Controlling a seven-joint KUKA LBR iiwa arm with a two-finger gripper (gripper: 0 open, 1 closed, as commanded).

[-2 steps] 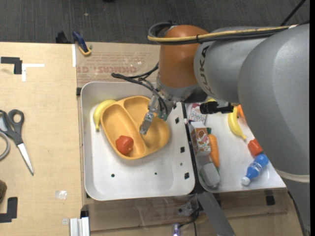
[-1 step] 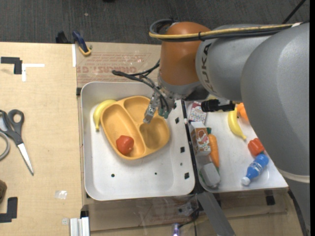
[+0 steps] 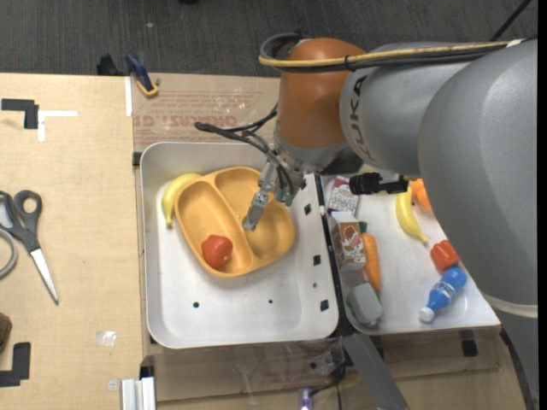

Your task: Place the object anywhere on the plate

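1. Hanging over the plate (image 3: 267,233), the tool (image 3: 255,215) is seen low above the right compartment, close to the divider; whether its fingers are apart or together cannot be told, since they are small and seen end on.
2. A tomato (image 3: 217,249) is seen resting in the plate's left compartment, near the front rim and apart from the tool. It is judged to be the task's object, already lying on the plate, so the placing looks done.
3. A banana (image 3: 173,195) is curled against the plate's outer left edge, inside the left bin (image 3: 231,319), not on the plate.
4. The right bin (image 3: 470,314) is loaded with spare items, presumably kept as a supply: a carrot (image 3: 373,261), a bottle (image 3: 444,294), a second banana (image 3: 408,218) and a carton (image 3: 349,239).
5. Scissors (image 3: 31,237) are left on the desk (image 3: 68,161), well apart from both bins.
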